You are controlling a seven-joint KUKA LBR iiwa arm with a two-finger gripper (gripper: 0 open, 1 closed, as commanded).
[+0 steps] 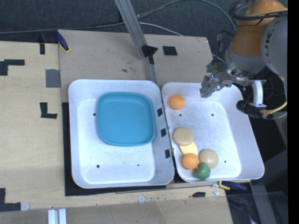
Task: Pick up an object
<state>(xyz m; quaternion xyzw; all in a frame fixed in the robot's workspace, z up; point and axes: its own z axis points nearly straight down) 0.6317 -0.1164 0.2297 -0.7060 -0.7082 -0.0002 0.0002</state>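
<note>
My gripper (pixel 208 89) hangs over the far edge of the right bin (pixel 233 125), with nothing visible between its fingers. A small orange ball (pixel 176 101) lies to its left, near the bin's far left corner. At the bin's near left sit a beige bun-like round (pixel 183 136), a yellow flat piece (pixel 188 148), a second orange ball (pixel 190 161), a tan round (pixel 208 157) and a green object (pixel 202 171), all bunched together.
The left bin (pixel 84 139) holds a turquoise square plate (pixel 125 118). A grey metal pole (pixel 135 31) slants across the bench behind the bins. The arm's grey and orange body (pixel 257 36) looms at the right, with cables beside it.
</note>
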